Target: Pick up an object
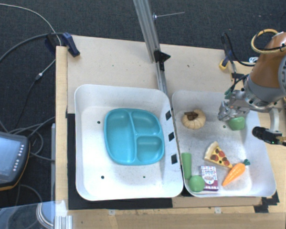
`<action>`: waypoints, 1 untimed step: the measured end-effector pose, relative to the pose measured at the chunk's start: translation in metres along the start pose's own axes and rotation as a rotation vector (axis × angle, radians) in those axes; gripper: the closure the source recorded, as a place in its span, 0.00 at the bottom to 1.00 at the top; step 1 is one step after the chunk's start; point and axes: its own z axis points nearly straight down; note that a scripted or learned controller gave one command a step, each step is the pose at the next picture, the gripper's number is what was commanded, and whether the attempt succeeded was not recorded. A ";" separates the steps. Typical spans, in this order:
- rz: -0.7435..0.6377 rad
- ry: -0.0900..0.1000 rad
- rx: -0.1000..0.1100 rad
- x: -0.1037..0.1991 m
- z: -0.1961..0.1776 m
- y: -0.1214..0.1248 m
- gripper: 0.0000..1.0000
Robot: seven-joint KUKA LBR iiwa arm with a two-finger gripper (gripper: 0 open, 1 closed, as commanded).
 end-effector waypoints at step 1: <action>-0.001 -0.002 -0.007 0.008 -0.050 0.008 1.00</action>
